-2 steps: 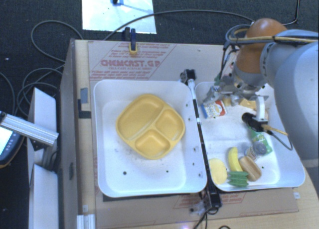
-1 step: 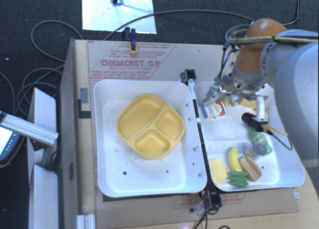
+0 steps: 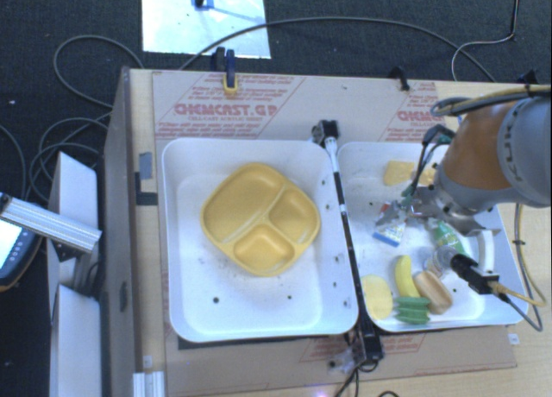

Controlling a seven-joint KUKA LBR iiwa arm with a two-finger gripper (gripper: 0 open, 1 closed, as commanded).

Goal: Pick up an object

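Bench (image 3: 259, 102) — two white bins (image 3: 185, 240)

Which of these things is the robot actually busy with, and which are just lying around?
Part of the job: hand, blue-and-white packet under it, banana, hot dog, green piece.

Lying about: yellow divided plate, clamp, cables.

Bright even overhead light, soft shadows, slight blur, white bins (image 3: 259, 322) near overexposed.
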